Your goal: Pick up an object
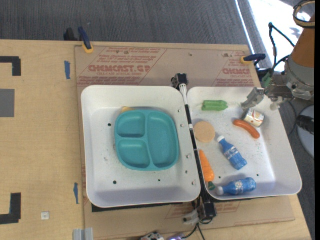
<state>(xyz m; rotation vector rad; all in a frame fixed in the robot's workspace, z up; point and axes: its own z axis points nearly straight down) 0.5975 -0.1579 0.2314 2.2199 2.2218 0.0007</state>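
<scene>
- Two white bins sit side by side on your counter (40, 134); the left bin (95, 134) holds a teal divided plate (146, 139).
- Your gripper (263, 100) hangs at the right bin's (280, 169) far right edge, jaws spread, gripping nothing.
- Just beside it lie a small white item (254, 117) and an orange sausage (247, 128); nearer you, two blue bottles (233, 154) (237, 186).

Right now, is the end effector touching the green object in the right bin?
Apart. The camera view shows bare white bin floor between the end effector and the green object.
</scene>
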